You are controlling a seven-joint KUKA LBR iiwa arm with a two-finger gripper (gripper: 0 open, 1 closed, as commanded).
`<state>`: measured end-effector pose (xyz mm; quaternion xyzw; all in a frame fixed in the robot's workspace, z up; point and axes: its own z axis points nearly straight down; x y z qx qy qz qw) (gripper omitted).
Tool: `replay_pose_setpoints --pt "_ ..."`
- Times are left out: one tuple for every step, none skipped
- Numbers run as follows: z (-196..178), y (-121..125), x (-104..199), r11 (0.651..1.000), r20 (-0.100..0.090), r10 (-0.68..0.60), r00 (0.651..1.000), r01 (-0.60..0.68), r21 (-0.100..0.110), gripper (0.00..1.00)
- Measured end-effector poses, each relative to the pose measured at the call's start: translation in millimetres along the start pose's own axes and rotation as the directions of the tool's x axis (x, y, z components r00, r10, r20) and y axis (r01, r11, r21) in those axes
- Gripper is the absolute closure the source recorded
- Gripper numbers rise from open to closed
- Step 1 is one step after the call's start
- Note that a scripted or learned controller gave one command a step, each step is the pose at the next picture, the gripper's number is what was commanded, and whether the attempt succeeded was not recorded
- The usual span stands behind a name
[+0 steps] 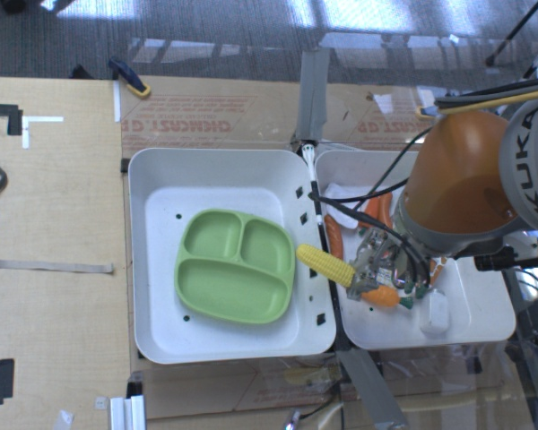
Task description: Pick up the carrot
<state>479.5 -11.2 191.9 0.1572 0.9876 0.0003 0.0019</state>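
- Carrot (382, 296) — an orange piece low in the right bin (484, 325), just under the gripper (374, 274); probably light, stiff, smooth plastic, best pinched across its middle.
- Gripper's finger spacing I cannot tell — cables hide it.
- Corn cob (325, 263) straddles the bins' shared rim.

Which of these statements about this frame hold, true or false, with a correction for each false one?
1. The green divided plate lies in the left bin. True.
2. The corn cob lies inside a plate compartment. False: it lies across the divide between the two bins, beside the plate.
3. The claw is low in the right bin. True.
4. An orange carrot sits in the left bin. False: the carrot is in the right bin, just under the claw.
5. The arm carries an orange band. True.
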Motion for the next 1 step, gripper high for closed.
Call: replay_pose_setpoints --pt "0.0 -6.0 -1.8 0.998 0.0 0.067 0.998 -0.067 0.0 1.0"
